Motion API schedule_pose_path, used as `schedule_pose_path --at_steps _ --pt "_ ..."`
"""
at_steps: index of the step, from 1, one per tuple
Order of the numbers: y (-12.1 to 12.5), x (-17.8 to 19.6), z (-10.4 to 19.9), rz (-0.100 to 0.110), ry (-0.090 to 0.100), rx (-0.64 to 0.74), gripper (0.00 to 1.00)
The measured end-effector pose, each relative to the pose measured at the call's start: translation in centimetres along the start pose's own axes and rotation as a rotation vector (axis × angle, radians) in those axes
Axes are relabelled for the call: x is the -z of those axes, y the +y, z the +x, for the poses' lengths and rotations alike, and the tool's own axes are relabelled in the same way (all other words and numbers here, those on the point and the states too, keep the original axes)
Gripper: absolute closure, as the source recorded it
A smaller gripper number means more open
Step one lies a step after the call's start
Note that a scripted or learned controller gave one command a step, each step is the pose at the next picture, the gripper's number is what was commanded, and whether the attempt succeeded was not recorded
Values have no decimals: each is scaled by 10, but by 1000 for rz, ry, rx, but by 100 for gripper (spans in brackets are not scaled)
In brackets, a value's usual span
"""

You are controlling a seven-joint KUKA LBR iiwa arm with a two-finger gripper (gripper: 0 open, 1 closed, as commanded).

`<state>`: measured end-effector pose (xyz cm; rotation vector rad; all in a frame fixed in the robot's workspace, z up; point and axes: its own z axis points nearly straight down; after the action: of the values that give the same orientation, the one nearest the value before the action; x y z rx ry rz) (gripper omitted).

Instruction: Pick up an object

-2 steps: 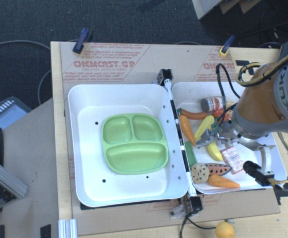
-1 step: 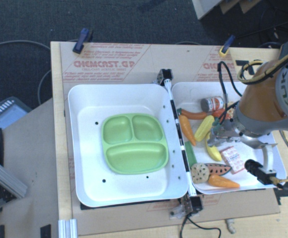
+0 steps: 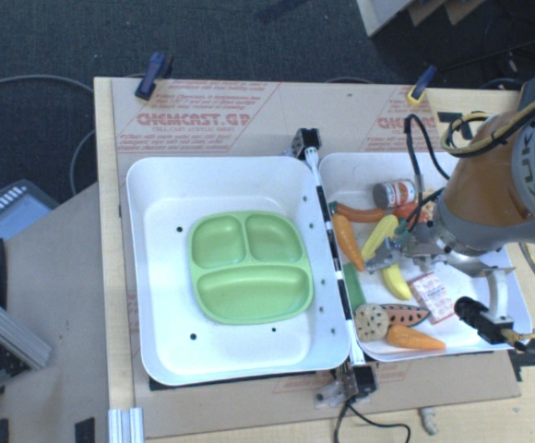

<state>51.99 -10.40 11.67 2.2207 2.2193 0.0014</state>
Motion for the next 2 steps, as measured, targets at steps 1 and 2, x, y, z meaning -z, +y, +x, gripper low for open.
schedule_pose_path --at_steps 1,2 --pt "13 -33 -1 4 1 1 0" --pt "13 -23 -1 2 1 0 100"
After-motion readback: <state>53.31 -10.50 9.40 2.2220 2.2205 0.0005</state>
